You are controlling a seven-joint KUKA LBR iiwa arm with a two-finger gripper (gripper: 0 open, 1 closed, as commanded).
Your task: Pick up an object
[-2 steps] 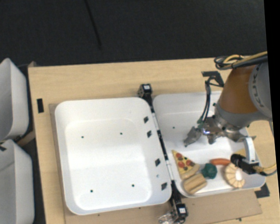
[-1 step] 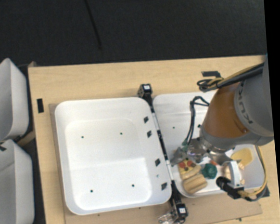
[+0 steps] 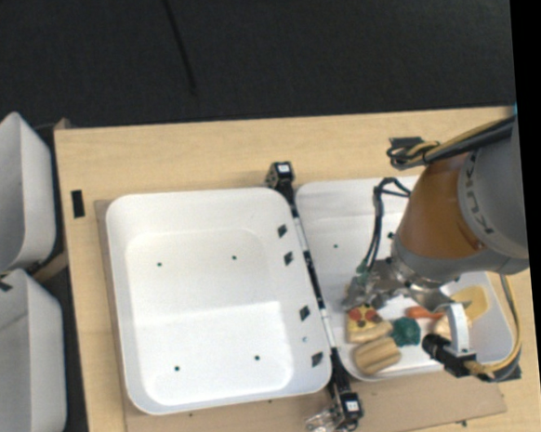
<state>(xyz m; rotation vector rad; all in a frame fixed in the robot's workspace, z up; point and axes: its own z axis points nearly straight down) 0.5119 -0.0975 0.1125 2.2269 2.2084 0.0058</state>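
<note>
Orange-banded and grey, the arm (image 3: 457, 214) reaches in from the right and covers much of the right-hand shallow white bin (image 3: 344, 205), so that bin's far right wall and a good part of its floor are hidden. The end effector (image 3: 368, 291) hangs low over the bin's near half, close above a cluster of small objects; its metal parts blur together against them, and I cannot tell whether it is released, clenched or grasping anything.

Below and beside it lie a small red-and-yellow item (image 3: 361, 320), a tan wooden-looking block (image 3: 375, 354) near the front wall, a green rounded piece (image 3: 406, 331) and a thin orange piece (image 3: 418, 313). A pale yellow object (image 3: 473, 302) is partly covered by the wrist. What each one is stays hard to make out. A black cable (image 3: 380, 219) loops down along the arm.

The left-hand shallow white bin (image 3: 202, 295) shows its whole bare floor and all four rounded walls. The two bins touch along a shared edge set with small black clips (image 3: 303, 282). The pale wooden desk (image 3: 246, 147) shows as a band around both bins, widest at the back. The objects crowd the right bin's front left corner, near its walls.
</note>
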